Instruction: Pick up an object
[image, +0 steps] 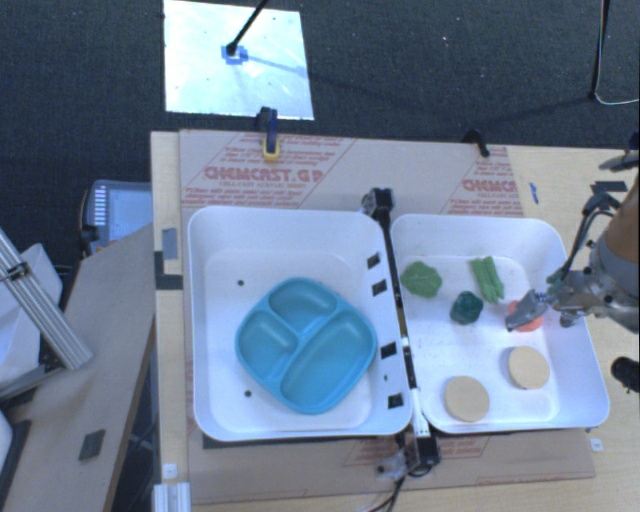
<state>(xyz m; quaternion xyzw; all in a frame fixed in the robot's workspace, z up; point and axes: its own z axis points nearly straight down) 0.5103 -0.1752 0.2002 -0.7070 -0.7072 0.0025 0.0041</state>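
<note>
Gripper (522, 310) hangs inside the right bin (575, 255) by its right wall, over an orange piece (529, 322); can't tell the jaw state. Open floor lies left of the tan discs (467, 398). Cardboard sheet (330, 170) underneath.

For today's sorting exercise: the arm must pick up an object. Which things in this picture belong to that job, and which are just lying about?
Belong to the job:
gripper
orange-red object at the gripper's tip
dark green lump
light green lump
green strip
two tan discs
right bin

Lying about:
blue divided plate
left bin
yellow clamp
</note>
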